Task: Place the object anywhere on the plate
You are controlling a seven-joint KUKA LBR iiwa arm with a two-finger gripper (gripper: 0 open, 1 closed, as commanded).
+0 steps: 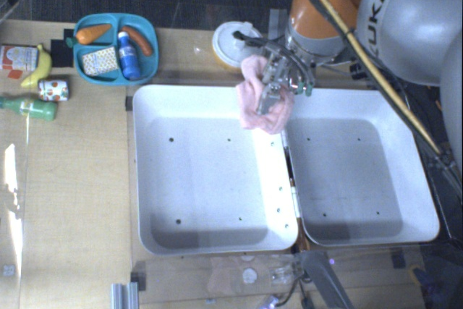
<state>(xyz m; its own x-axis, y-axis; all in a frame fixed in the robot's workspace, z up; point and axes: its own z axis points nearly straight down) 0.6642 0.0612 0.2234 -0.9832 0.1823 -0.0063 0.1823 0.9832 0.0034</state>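
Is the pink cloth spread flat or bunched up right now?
Bunched: the pink cloth hangs crumpled from the gripper above the bins' shared edge.

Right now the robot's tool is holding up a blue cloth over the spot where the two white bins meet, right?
Not quite: the cloth is pink, not blue. The camera view shows it hanging from the tool, caught between its fingers, over the spot where the left bin and right bin meet, near their far edge.

Cloth (pixel 259 101) over bins' shared rim; plate (pixel 230 45) behind.
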